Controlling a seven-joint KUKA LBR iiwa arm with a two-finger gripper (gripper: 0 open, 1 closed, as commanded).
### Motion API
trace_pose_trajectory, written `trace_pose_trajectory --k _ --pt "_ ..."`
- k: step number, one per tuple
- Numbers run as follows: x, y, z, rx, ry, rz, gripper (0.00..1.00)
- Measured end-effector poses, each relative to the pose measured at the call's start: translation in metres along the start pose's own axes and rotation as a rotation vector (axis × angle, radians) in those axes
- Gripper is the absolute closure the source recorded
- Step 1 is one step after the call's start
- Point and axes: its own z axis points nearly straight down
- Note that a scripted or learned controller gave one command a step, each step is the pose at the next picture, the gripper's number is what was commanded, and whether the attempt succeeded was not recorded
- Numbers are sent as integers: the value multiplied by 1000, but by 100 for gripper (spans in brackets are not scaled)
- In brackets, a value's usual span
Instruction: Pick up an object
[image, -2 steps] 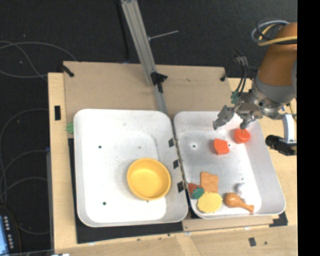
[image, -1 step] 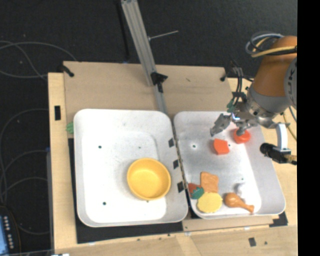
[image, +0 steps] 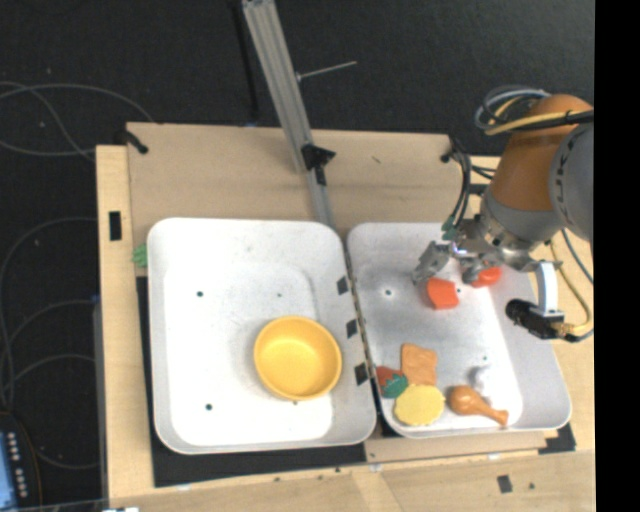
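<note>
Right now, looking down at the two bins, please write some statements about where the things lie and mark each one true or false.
1. The yellow bowl sits in the left bin. True.
2. The orange block lies in the left bin. False: it lies in the right bin, just below the tool.
3. The drumstick-shaped toy lies near the front edge of the right bin. True.
4. The yellow round piece rests inside the bowl. False: it lies in the right bin, beside the drumstick-shaped toy.
5. The arm's orange band is above the left bin. False: it is over the right side of the bench.
</note>
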Motion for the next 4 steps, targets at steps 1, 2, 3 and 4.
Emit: trace_pose_trajectory --k 1,2,3,4 --pt "0 2 -14 -7 1 2 100" --pt "-2 2 -65 -5 2 -5 100" --pt "-2 3 -68 -5 3 -5 100" --pt "49 -10 -79 -5 5 -10 100"
